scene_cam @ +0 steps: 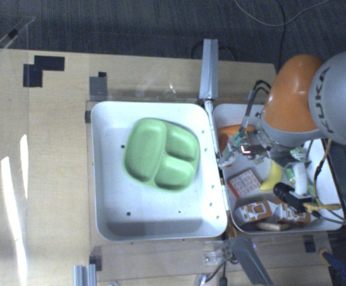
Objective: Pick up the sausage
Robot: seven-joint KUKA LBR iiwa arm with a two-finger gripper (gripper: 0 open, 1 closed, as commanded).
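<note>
Sausage: brown, lying roughly left-right against the near wall of the right bin, nothing gripping it. Just far of it, touching or nearly so, a brown-and-white printed packet. Farther still and toward the left, a square reddish patterned tile lies flat. A yellow banana sits just right of the tile, curved, partly under the wrist hardware. An orange item sits at the far left of the same bin, by the wall shared with the other bin, its right side covered by the robot. Gripper is over the far-left part of the right bin, above the orange item's edge and apart from the sausage, with tile and packet between them. Whether it is spread or pressed together: cannot tell, view blocked from above. Arm comes in from the right, its orange band over the far half of the right bin. Left bin holds a green plate with three compartments, set slightly far of centre. Both bins rest on the pale bench.
</note>
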